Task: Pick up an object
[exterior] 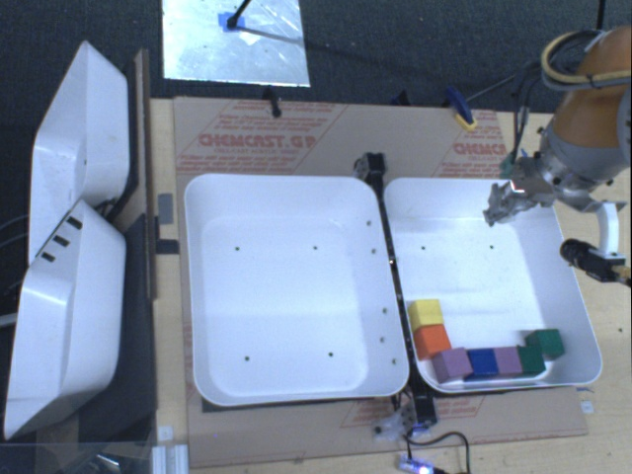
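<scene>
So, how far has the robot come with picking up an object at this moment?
Nothing looks picked up yet. The gripper hangs over the far part of the right bin, with no object seen between its fingers. The blocks, such as the yellow block and the blue block, lie along the bin's near edge. Left to do: move to a block, grasp it and lift.

The bench [163, 265] is light wood. A brown cardboard sheet [296, 131] with red print lies flat on it. Two shallow white bins sit on the sheet, touching: the left bin [286, 191] toward 9 o'clock, the right bin [583, 349] toward 3 o'clock. A blue-and-yellow clamp [460, 109] rests at 1 o'clock.
</scene>
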Controlling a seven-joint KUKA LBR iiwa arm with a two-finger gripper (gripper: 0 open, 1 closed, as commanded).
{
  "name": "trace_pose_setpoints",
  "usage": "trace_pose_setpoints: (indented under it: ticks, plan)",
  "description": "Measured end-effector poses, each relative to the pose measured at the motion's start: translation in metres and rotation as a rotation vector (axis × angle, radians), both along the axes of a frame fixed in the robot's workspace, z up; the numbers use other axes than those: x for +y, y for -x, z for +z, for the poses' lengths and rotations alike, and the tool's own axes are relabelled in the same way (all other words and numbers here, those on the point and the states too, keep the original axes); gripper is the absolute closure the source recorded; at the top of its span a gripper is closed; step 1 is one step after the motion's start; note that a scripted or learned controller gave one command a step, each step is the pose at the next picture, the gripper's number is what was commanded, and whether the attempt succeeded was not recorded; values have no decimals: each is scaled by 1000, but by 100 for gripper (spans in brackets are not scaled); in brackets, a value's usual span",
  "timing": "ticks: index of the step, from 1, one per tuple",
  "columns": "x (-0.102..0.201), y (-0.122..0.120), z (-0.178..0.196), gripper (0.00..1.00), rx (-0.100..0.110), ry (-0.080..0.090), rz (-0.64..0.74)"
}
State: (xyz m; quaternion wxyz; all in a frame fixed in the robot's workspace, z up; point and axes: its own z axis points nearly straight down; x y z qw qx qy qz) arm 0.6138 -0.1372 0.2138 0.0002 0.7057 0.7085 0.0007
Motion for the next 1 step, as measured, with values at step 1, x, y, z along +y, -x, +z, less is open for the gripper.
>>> trace_pose_setpoints:
  ticks: [1]
  plan:
    - [51,-9,13,100,-1,0,1]
